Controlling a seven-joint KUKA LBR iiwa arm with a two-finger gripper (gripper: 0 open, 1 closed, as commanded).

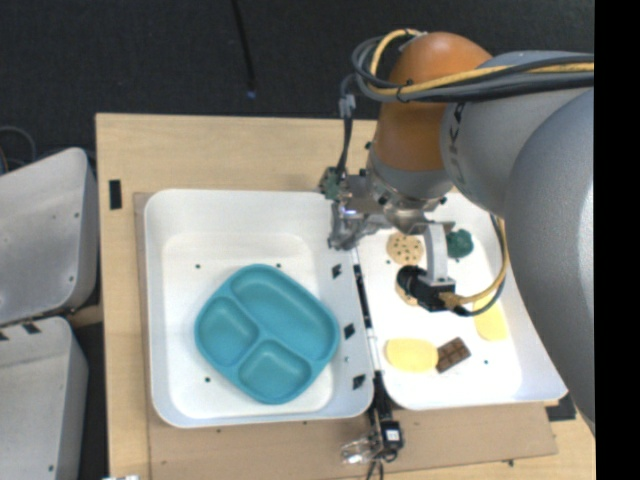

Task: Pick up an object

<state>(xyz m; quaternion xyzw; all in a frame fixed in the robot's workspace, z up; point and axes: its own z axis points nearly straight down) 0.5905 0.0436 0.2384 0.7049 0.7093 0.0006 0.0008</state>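
You see a pale wooden surface carrying two shallow white bins side by side. The left bin holds one thing: a blue divided plate with three compartments, lying flat in the near half of the bin, closer to the inner wall than to the outer one.

Just right of that plate's far edge, your end effector hangs over the strip where the two bins meet, at the far end of that strip. You cannot tell from this angle whether it is spread or pressed together, and you see nothing pinched in it. The grey arm, with its orange band, reaches in from the right and covers much of the right bin's far side.

The things you could pick up lie mostly in the right bin. A round tan cracker with holes sits just beside the end effector, and a small teal piece lies further right. Towards the near edge you find a yellow oval piece touching a brown chocolate block, and a smaller yellow piece near them
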